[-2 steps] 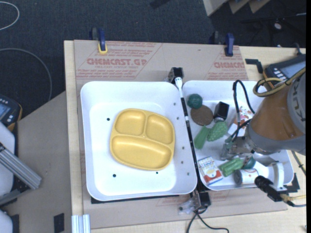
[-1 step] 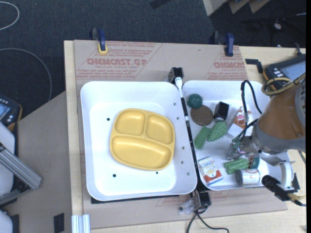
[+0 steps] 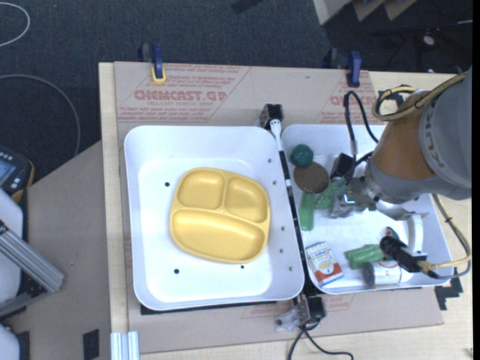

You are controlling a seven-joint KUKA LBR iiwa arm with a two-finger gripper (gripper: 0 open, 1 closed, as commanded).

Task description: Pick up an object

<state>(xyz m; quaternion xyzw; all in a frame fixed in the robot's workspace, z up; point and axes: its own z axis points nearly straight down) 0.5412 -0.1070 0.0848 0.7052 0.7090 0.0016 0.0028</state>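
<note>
Gripper [image 3: 343, 198] is low in the right white bin [image 3: 322, 135], near that bin's left-centre, reached in from the right on the grey arm with orange band [image 3: 405, 152]. Whether the gripper is clenched or released cannot be told; the wrist body and black cabling cover it. No object is visibly held.

Just left of the gripper: a green elongated plastic piece [image 3: 309, 208], lying roughly upright along the bin's left side, with a second green part next to the gripper, contact unclear. Above that, a brown round disc-like object [image 3: 310, 177], and above the disc a small dark teal ball [image 3: 301, 154], the two touching or nearly so.

Toward the near edge of the right bin: a small white carton with red and yellow print [image 3: 322, 263] at the front-left corner; a short green cylinder [image 3: 364, 255] to its right; a white tube with a grey cap [image 3: 384, 275] just below the cylinder.

Left white bin [image 3: 142, 223]: a yellow plastic three-compartment plate [image 3: 220, 214], centred, well apart from the gripper.

Both bins sit on a cardboard sheet with red print [image 3: 187, 88], held by blue clamps [image 3: 157, 58] at the far edge.
</note>
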